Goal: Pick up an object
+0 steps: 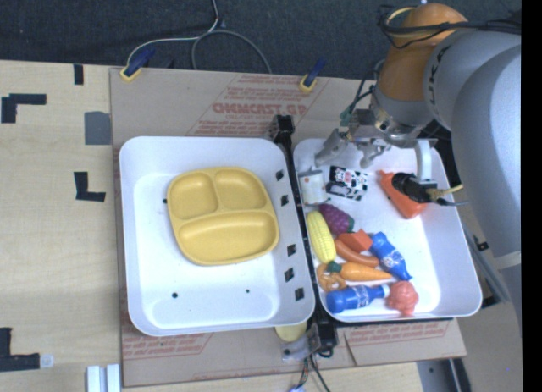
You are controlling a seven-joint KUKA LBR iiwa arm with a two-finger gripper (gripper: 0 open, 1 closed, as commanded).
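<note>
Nearest, bench: pale wood-look top with black tape marks; a brown cardboard sheet with red print lies under both bins.
Left bin: shallow, white, smooth plastic with rounded corners; black clips run along its right wall.
Plate: glossy yellow, rounded, three compartments, lying flat near the middle of the left bin.
Right bin: white, touching the left bin along the shared edge.
Toys, near end of right bin: blue bottle lying on its side, pinkish-red lumpy piece just beside it, carrot, second blue bottle, ribbed yellow corn, purple eggplant, all crowded and touching.
Toys, farther back: orange wedge-shaped piece near the right wall; small black-and-white box at the bin's middle.
Gripper: metal fingers spread apart over the far end of the right bin, just above the box, nothing between them.
Arm: smooth grey shell, orange band above the wrist.
Clamps: blue and yellow, on the cardboard's far edge.
Farthest: dark carpet with a thin looping cable.
</note>
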